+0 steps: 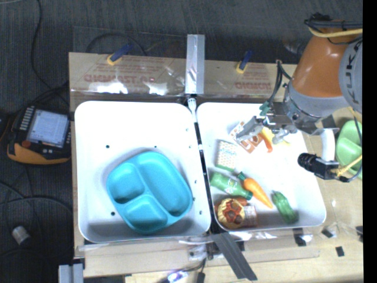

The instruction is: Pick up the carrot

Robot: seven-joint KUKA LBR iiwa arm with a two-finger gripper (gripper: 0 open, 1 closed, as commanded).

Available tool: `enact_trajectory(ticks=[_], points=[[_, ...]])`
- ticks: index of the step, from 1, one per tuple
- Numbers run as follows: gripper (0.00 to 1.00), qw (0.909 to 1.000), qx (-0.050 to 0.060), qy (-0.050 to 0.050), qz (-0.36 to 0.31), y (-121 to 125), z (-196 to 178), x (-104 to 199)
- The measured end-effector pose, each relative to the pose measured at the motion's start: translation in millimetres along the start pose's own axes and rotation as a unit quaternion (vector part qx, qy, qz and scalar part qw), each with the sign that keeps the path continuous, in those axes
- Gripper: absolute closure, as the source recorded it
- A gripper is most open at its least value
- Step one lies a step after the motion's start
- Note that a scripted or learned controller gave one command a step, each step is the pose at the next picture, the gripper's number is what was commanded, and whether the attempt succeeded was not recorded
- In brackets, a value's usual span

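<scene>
The carrot (257, 190) lies in the right bin (306, 184) near its front, between a green bottle (228, 184) and a green vegetable (284, 206), just behind a round red-and-yellow container (234, 211). The gripper (266, 124) hovers well apart over the bin's rear; its opening cannot be determined. A blue divided plate (149, 190) occupies the left bin (94, 122).

Single fixed cam sitting above the bench, looking down at a slant; pincer (272, 124) entering from the right, both bins (94, 175) lying left and below it.

Orange carrot (257, 191) flat in right bin
</scene>
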State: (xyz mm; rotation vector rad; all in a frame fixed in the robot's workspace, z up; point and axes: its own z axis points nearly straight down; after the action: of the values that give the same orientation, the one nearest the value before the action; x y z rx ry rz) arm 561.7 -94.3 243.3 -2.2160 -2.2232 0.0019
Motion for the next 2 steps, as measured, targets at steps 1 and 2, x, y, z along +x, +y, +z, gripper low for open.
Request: enact_trajectory(ticks=[1, 2], points=[[0.0, 0.9989, -0.001, 0.0, -0.048, -30.5, 150.1, -27.3], [1.0, 0.9989, -0.001, 0.0, -0.048, -30.0, 140.9, -26.9]])
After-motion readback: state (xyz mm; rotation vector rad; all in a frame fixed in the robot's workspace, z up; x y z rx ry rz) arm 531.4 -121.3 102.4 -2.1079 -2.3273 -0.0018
